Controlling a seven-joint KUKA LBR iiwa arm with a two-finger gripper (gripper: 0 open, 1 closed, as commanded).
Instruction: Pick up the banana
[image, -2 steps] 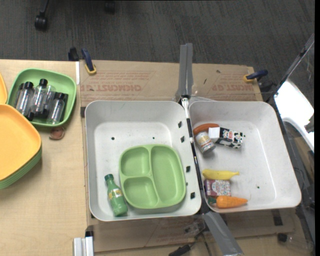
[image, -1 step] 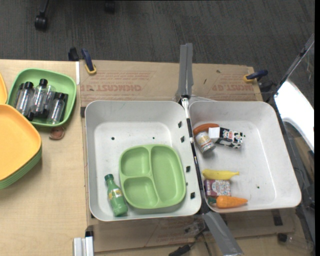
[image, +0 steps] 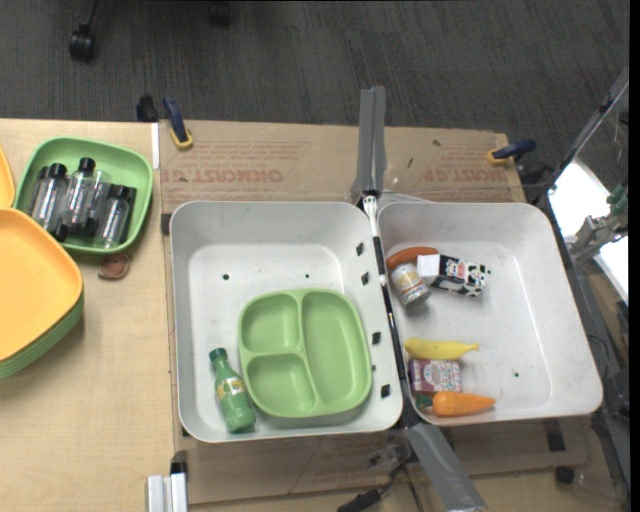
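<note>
Banana (image: 441, 348) lies in the right bin (image: 535, 300), down near its front-left corner, long axis running roughly left-right, yellow w/ a darker tip at the right end. Just in front of it sits a small pink-red packet (image: 437, 376), touching or nearly so, and in front of that a carrot (image: 463, 403), orange w/ a green end toward the divider, close to the bin's front wall. Further back in the same bin, near the divider: a small can (image: 410, 285) w/ a tan label, something red-orange (image: 411, 256) curved just behind it, and to the right of those a black-and-white cow-patterned item (image: 460, 273) w/ a white block at its left end; can't make out more.

Left bin (image: 190, 300) holds a green three-compartment tray (image: 305, 352), sitting front-centre, and a green bottle (image: 231, 391) lying just beside the tray's left edge, cap pointing back.

Off to the left on the bench, a green dish (image: 85, 195) carries several dark-capped clear bottles; orange plates (image: 35, 295) are stacked just in front of it. Cardboard (image: 270, 165) lies under the bins at the back, clamped at both ends.

Gripper: can't tell whether its jaws are apart or together.
</note>
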